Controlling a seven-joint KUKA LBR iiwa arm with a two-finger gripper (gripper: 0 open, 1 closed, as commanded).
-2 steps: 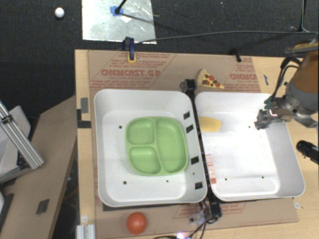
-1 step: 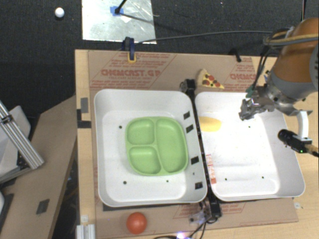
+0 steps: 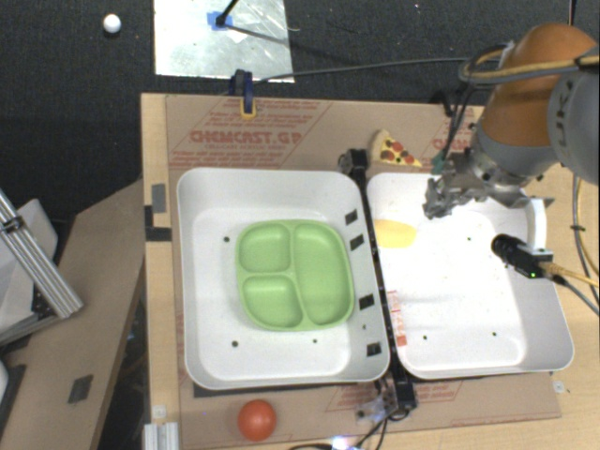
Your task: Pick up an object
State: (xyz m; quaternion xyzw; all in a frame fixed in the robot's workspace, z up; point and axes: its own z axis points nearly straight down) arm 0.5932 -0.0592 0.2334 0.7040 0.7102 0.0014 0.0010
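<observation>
Pick not yet made.
Gripper point(image 3: 439, 202) hangs over the right bin point(image 3: 487, 336) just beside the yellow object point(image 3: 395, 234); its grip state cannot be told; nothing lifted.

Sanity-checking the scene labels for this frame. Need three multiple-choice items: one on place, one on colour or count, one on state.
1. Where does the green divided tray lie?
A. in the left bin
B. in the right bin
C. on the cardboard below the bins

2. What colour is the ball in front of the bins?
A. blue
B. orange-red
C. white

3. How does the tool stand to the yellow object in the right bin?
A. clamped on it
B. above the bin, apart from it
C. pressing it flat

Answers: 1 A, it sits mid left bin. 2 B, its surface shows orange-red. 3 B, bare white floor separates them.
</observation>
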